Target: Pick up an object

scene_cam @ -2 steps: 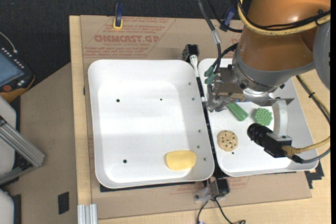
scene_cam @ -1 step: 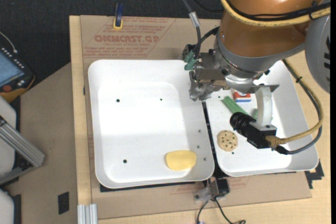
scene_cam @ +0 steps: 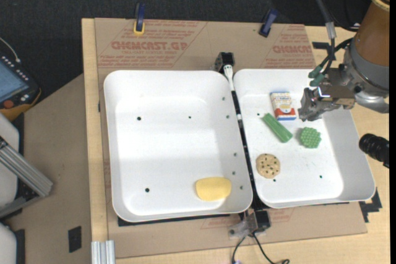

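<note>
Right bin [scene_cam: 346, 185]: you have four things in it, all near the gripper [scene_cam: 309, 109], which hangs over its upper right part.
Carton [scene_cam: 283, 104]: a small white carton with a red and blue print lies just to the left of the jaws as you look at the view, its long axis running up and down the picture.
Green stick [scene_cam: 276, 127]: it sits lower left of the jaws, just below the carton; its long axis runs on a slant from upper left to lower right.
Green ball [scene_cam: 310, 137]: a knobbly green ball lies just below the jaws, close under them, and just right of the stick's lower end.
Cookie [scene_cam: 268, 166]: a round chip cookie rests further below and left of the jaws, near the wall between the bins.
Left bin [scene_cam: 124, 151]: well to the left of the jaws; a yellow lump [scene_cam: 213, 188] lies at its lower right.
In the way: the carton, stick and ball crowd round the jaws.
Jaws: you cannot tell how far open they are, nor whether they touch anything.
</note>
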`<state>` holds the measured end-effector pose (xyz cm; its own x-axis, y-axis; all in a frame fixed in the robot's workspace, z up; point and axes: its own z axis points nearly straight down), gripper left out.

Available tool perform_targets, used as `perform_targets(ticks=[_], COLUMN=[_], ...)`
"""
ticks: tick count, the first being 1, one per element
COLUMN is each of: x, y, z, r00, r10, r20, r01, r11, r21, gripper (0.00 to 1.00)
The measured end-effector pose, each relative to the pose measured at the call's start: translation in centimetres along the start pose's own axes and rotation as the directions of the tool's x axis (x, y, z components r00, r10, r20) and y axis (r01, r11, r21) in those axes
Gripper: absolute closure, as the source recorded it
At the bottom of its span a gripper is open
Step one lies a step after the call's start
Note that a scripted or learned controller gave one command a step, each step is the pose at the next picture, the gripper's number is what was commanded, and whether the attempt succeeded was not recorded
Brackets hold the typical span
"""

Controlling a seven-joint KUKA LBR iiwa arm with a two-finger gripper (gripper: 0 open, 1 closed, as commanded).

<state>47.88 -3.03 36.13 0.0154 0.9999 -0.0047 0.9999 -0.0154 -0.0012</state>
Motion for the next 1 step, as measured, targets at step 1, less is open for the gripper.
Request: perform_targets(ticks=[1], x=[6.21], y=[-0.03], z=[-0.37], r00=[1.000], r10=[-0.021], r20=[-0.006], r01=[0.021], r11=[1.000], r21=[-0.002], gripper=[1.00])
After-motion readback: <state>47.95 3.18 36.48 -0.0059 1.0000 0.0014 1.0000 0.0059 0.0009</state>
